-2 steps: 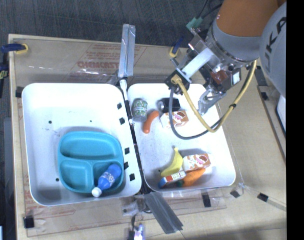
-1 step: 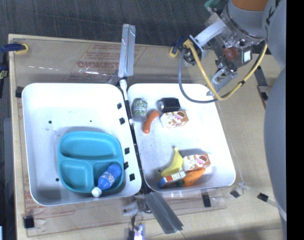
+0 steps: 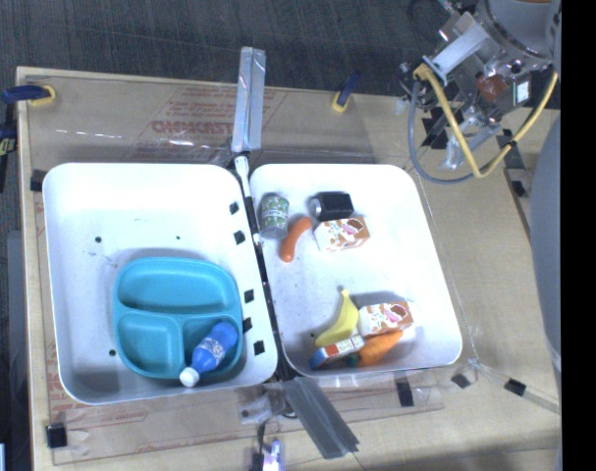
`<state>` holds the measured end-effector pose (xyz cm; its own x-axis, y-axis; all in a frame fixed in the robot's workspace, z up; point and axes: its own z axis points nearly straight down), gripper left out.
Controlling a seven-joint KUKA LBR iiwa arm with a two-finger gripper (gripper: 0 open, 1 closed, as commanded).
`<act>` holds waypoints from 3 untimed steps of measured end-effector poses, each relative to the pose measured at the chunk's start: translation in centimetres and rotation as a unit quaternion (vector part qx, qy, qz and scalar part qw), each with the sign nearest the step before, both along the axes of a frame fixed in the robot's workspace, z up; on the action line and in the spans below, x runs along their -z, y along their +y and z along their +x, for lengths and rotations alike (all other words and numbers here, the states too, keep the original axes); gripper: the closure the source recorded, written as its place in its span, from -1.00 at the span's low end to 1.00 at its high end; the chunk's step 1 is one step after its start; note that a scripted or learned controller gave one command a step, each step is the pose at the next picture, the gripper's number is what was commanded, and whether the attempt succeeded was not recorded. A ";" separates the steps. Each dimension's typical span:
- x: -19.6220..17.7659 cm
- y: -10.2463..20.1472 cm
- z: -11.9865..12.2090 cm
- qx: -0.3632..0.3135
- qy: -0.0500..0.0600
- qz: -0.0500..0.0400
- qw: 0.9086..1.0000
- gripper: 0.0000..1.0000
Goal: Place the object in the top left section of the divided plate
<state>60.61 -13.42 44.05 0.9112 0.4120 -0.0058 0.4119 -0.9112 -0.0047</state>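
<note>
1. Divided plate (image 3: 170, 287): blue, three sections, lying flat in the left bin (image 3: 72, 224), toward that bin's near right corner. Its large section runs along the far side; two smaller sections sit along the near side.
2. Water bottle (image 3: 209, 351): small, clear blue with a white cap, lying tilted in the plate's near right section, cap end over the plate's near rim.
3. Right bin (image 3: 425, 253): white, shallow, touching the left bin along a shared middle edge.
4. Can (image 3: 273, 214): greenish, near the right bin's far left corner, just beside the middle edge.
5. Sausage (image 3: 294, 238): orange-red, lying at a slant just beside the can.
6. Black object (image 3: 331, 204): small and dark, near the right bin's far edge.
7. Small carton (image 3: 341, 234): white with a printed face, touching the black object on its near side.
8. Banana (image 3: 339, 322): yellow, near the right bin's near edge.
9. Second carton (image 3: 386, 315): white, printed, just beside the banana.
10. Carrot (image 3: 381, 349): orange, lying along the near edge below the second carton.
11. Gripper (image 3: 453, 147): raised beyond the right bin's far right corner, wrapped in yellow cable, well apart from every item. Jaw spread cannot be told; nothing visible between them.
</note>
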 end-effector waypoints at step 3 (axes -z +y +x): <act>-0.1 4.2 2.0 0.022 0.001 0.000 1.000 1.00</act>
